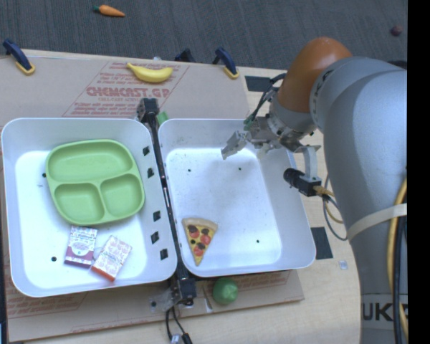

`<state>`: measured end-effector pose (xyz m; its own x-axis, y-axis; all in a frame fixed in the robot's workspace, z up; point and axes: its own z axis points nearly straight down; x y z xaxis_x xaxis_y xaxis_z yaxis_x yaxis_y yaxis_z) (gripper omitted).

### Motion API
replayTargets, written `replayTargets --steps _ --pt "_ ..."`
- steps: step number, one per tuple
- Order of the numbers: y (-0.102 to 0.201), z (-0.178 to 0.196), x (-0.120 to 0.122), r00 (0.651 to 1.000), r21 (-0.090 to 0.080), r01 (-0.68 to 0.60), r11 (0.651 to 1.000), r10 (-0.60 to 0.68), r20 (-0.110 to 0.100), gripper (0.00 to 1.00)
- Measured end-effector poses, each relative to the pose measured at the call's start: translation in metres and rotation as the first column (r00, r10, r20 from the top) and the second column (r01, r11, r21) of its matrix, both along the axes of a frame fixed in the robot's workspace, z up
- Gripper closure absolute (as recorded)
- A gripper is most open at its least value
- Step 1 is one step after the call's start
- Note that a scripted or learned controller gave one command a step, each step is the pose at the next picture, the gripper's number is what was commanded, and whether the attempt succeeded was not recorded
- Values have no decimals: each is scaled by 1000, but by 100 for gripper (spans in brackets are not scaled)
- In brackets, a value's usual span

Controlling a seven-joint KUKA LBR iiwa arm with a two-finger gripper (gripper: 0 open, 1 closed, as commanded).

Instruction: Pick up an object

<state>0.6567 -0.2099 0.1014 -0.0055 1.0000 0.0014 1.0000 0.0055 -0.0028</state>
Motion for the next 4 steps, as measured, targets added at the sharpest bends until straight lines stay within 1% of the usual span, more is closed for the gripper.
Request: replayTargets --steps 1,4 --pt "2 11 0 1000 0 1 1000 -1 3 0" --pt "0 2 0 1000 0 0 1000 0 0 0"
